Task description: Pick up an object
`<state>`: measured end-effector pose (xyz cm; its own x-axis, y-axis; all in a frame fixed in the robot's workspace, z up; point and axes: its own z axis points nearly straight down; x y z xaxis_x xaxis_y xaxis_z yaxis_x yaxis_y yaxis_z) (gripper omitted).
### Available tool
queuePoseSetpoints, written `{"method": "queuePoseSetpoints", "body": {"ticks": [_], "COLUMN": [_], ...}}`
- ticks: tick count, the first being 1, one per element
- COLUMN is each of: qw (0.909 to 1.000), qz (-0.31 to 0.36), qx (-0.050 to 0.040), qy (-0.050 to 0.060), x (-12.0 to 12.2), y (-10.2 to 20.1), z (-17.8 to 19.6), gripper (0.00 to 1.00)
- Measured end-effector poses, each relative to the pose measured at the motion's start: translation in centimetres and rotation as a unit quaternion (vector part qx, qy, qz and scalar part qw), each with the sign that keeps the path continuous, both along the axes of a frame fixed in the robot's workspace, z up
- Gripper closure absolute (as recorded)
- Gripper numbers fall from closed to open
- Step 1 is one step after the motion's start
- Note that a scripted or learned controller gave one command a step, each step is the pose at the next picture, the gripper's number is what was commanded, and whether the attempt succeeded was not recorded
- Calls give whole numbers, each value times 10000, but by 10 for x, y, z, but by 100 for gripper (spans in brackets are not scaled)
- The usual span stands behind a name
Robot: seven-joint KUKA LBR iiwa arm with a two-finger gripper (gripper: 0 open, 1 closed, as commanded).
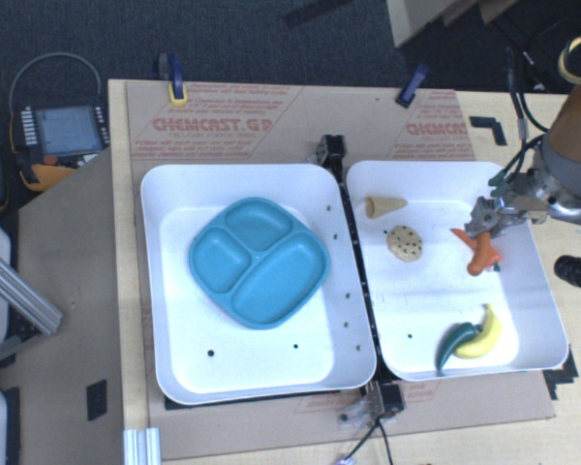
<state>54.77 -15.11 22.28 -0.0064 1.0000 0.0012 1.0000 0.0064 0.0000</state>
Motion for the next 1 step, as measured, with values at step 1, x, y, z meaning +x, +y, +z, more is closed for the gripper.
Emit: {"method": "queuePoseSetpoints", "body": {"ticks": [1], "qw": [10000], "qz": [5], "qx": [-1], "qy": [-18], "x": [27], "y": [53], "z": [3], "gripper": [100]}}
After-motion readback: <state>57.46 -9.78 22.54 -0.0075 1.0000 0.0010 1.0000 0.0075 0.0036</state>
